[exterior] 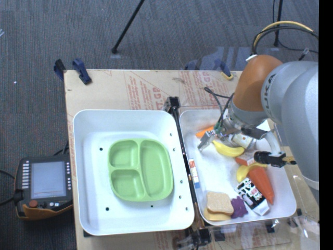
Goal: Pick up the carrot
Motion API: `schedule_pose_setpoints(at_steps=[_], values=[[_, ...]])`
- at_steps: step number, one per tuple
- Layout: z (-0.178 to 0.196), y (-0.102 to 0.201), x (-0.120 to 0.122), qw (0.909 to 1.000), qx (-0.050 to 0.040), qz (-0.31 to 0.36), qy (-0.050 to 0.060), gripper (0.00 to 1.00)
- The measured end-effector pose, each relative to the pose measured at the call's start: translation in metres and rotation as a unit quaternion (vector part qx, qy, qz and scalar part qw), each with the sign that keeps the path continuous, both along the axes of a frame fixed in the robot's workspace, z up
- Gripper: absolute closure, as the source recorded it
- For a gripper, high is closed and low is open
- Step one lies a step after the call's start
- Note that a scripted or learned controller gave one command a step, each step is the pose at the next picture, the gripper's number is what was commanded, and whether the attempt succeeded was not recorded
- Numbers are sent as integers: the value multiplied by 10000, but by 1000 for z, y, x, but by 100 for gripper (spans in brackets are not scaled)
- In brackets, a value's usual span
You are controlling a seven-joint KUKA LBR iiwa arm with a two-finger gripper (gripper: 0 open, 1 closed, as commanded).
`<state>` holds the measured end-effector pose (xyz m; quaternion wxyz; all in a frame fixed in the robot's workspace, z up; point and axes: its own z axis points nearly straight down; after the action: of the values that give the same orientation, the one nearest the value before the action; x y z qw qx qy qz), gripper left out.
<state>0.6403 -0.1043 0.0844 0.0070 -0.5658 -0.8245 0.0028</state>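
The carrot, an orange tapered shape, lies in the right bin near its right wall, next to a black-and-white carton. My gripper hangs low over the bin's upper left part, well to the left of the carrot and apart from it. A small orange piece lies right beside the gripper tip, and I cannot tell whether it touches the gripper. A yellow banana lies just right of the gripper.
The right bin also holds a bread slice, a purple item, a yellow piece and a red-orange piece. A green divided plate sits in the left bin. A tube lies along the divider.
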Motion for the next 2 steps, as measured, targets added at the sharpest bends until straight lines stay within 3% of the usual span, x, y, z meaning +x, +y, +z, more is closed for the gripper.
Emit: schedule_pose_setpoints(at_steps=[1, 2], values=[[11, 0, 2, 10000, -23, 38, -29, 100], [10, 1, 1, 10000, -17, 43, -5, 0]])
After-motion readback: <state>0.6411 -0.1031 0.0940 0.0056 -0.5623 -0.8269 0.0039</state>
